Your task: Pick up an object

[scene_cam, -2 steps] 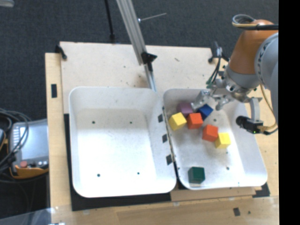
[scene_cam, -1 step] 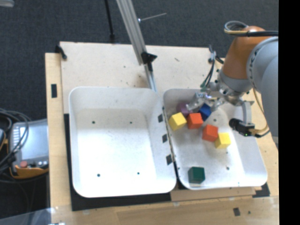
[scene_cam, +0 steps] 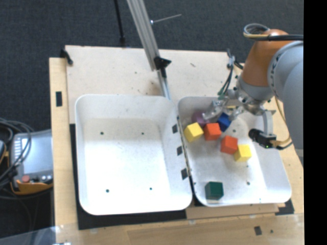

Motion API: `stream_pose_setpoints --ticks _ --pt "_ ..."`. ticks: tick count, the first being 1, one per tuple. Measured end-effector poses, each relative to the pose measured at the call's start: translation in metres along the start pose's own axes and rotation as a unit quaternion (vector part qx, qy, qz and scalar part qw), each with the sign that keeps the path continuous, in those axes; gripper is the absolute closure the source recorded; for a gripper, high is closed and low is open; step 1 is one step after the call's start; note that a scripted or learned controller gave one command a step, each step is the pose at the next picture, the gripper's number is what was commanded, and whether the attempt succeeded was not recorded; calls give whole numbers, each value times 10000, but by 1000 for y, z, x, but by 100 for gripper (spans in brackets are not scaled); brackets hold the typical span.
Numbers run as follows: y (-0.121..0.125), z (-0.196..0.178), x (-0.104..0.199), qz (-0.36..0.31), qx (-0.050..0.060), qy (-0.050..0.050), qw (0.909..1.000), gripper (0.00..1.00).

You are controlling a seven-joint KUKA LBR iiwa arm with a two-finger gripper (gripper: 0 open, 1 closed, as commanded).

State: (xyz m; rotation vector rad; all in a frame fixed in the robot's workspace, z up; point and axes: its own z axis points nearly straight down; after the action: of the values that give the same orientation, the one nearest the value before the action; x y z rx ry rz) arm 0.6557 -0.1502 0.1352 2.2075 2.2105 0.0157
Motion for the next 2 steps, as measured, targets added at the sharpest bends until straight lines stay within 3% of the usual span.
stream_pose_setpoints --ticks 1,2 --pt "1 -10 -1 -1 -21 -11 10000 100" --pt "8 -56 -6 -18 64 17 10000 100"
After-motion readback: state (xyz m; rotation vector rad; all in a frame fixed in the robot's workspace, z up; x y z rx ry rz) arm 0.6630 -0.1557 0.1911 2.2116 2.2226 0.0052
